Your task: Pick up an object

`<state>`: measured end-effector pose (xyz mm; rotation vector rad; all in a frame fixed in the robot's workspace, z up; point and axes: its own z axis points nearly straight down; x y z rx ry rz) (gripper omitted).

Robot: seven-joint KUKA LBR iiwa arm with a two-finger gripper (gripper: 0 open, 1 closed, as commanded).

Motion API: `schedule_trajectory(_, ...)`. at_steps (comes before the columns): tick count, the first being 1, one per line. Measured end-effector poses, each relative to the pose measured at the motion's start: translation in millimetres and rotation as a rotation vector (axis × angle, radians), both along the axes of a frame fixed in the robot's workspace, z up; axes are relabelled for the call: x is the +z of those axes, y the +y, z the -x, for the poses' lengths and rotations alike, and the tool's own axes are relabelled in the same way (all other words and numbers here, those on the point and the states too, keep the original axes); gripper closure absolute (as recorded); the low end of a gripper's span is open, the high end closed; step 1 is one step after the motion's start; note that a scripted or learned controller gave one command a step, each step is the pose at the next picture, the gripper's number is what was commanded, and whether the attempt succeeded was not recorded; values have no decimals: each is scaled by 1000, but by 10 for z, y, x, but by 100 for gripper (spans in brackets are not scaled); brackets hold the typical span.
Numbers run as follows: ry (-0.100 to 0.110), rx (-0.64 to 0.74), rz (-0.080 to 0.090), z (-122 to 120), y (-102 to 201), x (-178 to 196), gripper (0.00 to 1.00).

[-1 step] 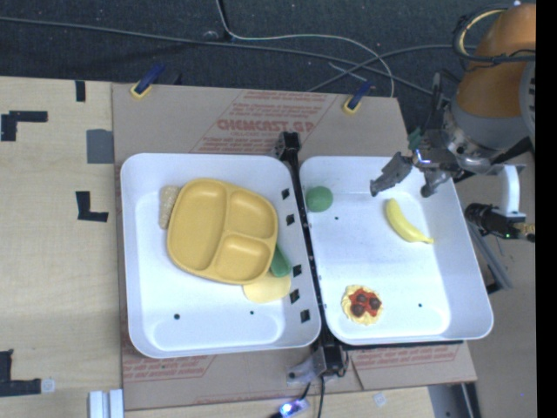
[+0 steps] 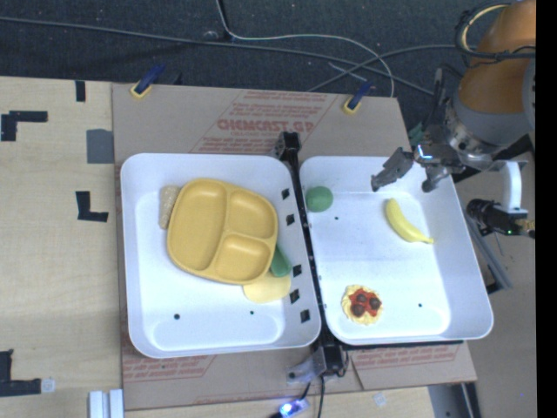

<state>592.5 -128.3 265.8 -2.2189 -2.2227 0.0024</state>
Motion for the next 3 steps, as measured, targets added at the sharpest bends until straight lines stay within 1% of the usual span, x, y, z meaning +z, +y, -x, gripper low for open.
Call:
schedule_trajectory(1, 4, -2, 0, -20, -84, -588, 0)
schedule_trajectory(2, 5, 0, 0, 9, -12, -1209, 0)
schedule_trajectory(3, 1, 0, 1, 19, 63, -1824, 0)
